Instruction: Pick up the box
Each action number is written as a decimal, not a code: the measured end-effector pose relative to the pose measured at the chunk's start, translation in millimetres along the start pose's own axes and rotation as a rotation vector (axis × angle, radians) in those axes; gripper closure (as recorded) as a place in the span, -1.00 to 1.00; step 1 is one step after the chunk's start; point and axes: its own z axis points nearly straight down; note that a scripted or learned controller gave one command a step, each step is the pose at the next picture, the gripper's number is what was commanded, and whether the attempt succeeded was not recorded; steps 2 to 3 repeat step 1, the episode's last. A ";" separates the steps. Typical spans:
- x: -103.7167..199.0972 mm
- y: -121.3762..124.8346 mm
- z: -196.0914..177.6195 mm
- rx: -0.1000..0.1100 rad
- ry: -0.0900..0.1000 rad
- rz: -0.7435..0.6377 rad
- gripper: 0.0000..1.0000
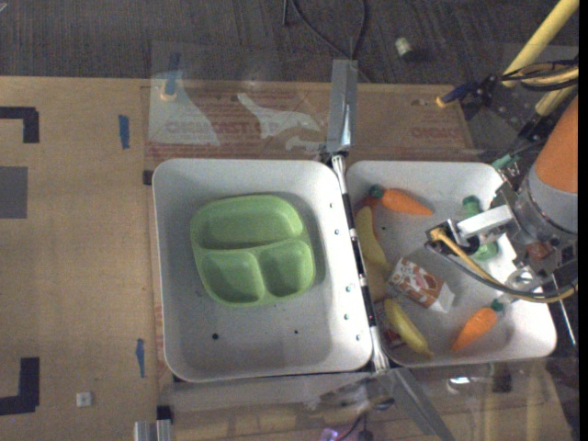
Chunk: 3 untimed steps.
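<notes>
The box [419, 283] is a small brown and white carton. It lies tilted in the middle of the right bin [533, 338], between two bananas and a carrot. My gripper [531, 266] hangs over the right side of that bin, to the right of the box and apart from it. Nothing is visibly held. The wrist hides part of the bin floor beneath it.
A carrot [404, 201] lies at the back of the right bin and another carrot [477, 328] at its front. One banana [368, 239] runs along the left wall, and a second banana [405, 325] lies in front of the box. The left bin [175, 274] holds a green divided plate [253, 248].
</notes>
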 end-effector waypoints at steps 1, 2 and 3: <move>57.8 -104.0 82.7 0.002 -0.002 0.029 -1.00; 57.8 -104.0 82.7 0.002 -0.002 0.029 -1.00; 57.8 -104.0 82.7 0.002 -0.002 0.029 -1.00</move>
